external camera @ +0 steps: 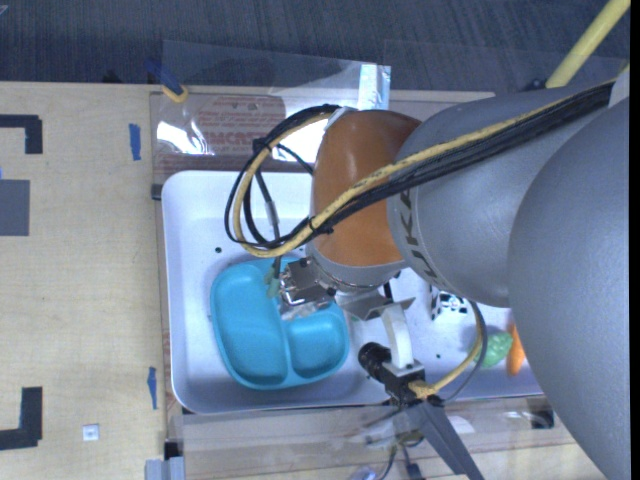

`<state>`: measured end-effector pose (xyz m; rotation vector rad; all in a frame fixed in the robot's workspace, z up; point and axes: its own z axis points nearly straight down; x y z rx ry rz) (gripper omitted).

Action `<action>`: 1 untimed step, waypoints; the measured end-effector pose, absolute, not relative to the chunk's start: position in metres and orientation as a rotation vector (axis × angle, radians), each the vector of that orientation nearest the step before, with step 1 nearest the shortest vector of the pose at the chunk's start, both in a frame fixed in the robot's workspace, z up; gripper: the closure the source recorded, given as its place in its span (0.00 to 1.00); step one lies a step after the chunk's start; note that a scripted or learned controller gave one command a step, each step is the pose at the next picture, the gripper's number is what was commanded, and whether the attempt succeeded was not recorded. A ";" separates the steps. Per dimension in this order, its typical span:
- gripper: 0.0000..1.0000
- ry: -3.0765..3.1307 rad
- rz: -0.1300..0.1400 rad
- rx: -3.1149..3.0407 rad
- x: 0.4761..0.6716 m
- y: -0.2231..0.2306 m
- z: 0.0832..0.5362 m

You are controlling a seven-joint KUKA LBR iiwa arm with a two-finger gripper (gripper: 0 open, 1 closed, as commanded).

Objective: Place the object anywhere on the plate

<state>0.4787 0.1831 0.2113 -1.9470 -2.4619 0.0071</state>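
- On the left I see the wooden bench (80, 298) with black marks and blue tape pieces.
- In the white bin (190, 268) lies a blue divided plate (265, 333), at the near side of the bin.
- The gripper (300, 290) is just above the far right rim of the plate; if it is clenched or released, I cannot tell.
- Right of it is the grey arm (520, 208) with its orange band (355, 198) and looping cables.
- A green and orange object (500, 351) lies in the bin at the right, well apart from the plate, partly hidden by the arm.

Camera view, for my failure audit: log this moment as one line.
arm: low over white bin | hand: above blue plate | fingers: unreadable | object held: cannot tell
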 end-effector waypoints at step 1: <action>1.00 -2.750 0.008 -1.508 0.478 0.196 0.145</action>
